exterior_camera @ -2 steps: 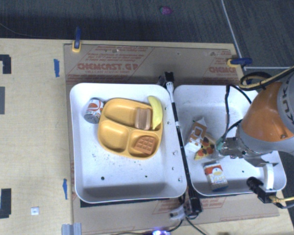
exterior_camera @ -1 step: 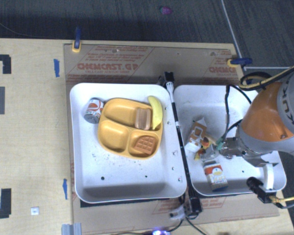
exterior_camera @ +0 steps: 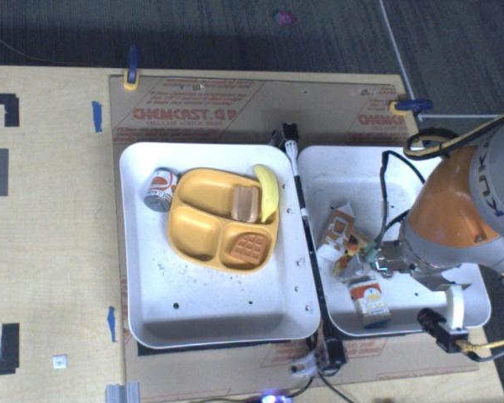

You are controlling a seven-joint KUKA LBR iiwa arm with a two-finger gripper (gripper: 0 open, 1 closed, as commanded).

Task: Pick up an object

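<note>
Looking down on the counter (exterior_camera: 50, 250), you see the tool (exterior_camera: 371, 259) low in the right bin (exterior_camera: 479, 309) among small packets (exterior_camera: 338, 229), a carton (exterior_camera: 370, 302) just below it, though you cannot tell its grip.

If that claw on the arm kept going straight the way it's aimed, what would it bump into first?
The gripper seems to point down into the right bin, toward the crumpled snack packets. It would likely meet those first, though depth is hard to judge from above.
</note>
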